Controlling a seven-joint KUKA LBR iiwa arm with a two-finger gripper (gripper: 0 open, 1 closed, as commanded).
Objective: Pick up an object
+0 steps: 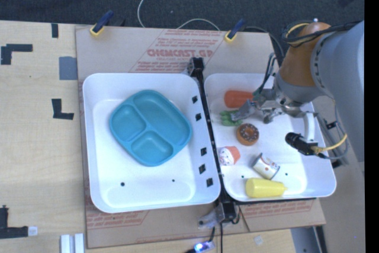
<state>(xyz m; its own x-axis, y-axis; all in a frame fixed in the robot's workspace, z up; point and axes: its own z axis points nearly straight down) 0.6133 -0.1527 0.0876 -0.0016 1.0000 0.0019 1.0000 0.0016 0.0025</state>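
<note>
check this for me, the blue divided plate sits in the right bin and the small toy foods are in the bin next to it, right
Not quite: the camera view shows the blue divided plate in the left bin, not the right. The small toy foods, such as the yellow piece and donut, are in the right bin beside it.

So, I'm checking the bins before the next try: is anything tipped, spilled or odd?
Nothing is spilled. The small can in the right bin lies tipped on its side beside the yellow piece.

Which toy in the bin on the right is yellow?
The yellow toy lying at the near edge of the right bin. The others there are orange, green, brown, or white; only this one is yellow all over.
</note>
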